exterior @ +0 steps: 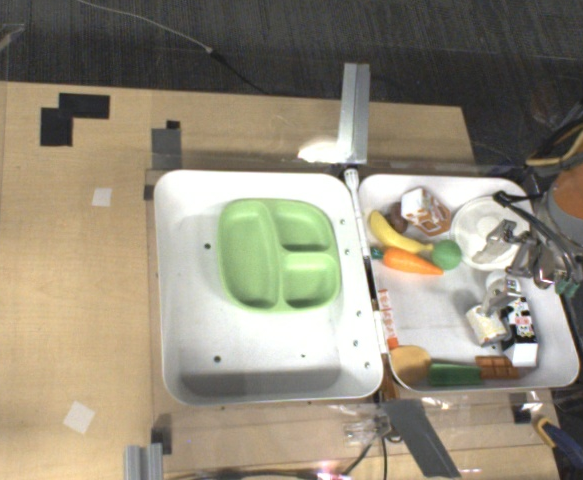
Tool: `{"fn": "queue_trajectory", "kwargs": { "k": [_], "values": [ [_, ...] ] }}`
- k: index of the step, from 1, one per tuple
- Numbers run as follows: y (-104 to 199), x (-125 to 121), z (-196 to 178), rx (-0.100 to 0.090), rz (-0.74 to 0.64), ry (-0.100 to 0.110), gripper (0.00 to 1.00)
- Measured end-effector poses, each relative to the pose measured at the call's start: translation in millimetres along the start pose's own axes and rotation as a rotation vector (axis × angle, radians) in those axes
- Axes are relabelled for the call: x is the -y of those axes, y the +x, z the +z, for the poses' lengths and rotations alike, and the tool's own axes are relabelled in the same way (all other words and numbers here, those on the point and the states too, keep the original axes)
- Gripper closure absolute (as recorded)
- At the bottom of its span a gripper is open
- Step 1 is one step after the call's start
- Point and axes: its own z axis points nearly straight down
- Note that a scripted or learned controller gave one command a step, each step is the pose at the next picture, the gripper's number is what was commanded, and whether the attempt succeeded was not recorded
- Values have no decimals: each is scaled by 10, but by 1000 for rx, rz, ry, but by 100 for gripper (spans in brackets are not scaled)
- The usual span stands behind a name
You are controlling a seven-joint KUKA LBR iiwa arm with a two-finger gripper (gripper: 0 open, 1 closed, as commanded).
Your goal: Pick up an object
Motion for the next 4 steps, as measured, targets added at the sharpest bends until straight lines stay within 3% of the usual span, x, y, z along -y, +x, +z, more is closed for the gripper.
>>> {"fn": "queue_trajectory", "kwargs": {
  "k": [1, 2, 3, 4],
  "values": [
    [-81, 183, 585, 15, -60, 2, 0],
    [-931, -271, 691, -29, -243, 6, 0],
    [-810, -653, 684, -4, -382, 11, 0],
    [-357, -1035, 674, 15, -337, 1, 0]
  ]
}}
